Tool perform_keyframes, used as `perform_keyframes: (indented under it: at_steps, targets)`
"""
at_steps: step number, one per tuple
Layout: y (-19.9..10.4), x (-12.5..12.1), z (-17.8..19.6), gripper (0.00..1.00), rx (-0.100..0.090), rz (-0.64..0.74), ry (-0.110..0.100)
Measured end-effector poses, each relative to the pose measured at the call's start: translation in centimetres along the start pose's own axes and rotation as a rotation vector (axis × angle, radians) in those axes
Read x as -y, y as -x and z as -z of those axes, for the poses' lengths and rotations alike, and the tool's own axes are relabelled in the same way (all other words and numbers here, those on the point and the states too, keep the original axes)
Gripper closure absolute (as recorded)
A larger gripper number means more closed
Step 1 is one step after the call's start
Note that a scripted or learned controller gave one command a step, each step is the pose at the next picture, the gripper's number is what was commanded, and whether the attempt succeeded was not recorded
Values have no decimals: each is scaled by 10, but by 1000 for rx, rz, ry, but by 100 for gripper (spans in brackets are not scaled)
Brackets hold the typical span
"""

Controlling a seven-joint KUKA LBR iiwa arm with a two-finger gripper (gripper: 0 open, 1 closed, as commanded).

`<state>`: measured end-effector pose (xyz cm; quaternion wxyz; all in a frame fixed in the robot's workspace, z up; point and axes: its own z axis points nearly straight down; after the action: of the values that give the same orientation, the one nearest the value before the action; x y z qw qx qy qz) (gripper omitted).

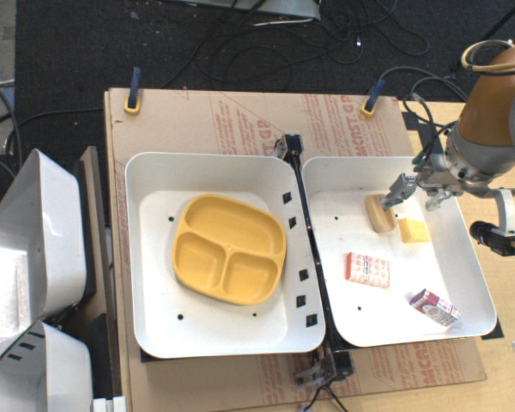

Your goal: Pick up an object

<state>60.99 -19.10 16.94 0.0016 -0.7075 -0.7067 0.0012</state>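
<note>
The right bin holds a tan wooden block, a yellow cube, a small red and white packet and a maroon and white carton. My gripper hangs over the bin's upper right part, just above the gap between the tan block and the yellow cube. Its two grey fingers stand spread apart, with nothing between them. The left bin holds a yellow divided plate.
A black divider with clips runs between the two bins. Blue and yellow clamps pin the cardboard sheet at its back corners. White containers stand at the far left. Cables lie on the dark floor behind.
</note>
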Motion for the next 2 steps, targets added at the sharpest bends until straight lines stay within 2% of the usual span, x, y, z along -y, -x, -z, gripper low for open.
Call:
perform_keyframes:
  at_steps: [1, 2]
  targets:
    - [-7, -1, -62, 0, 1, 3, 2]
    - [-6, -3, -46, 100, 3, 3, 9]
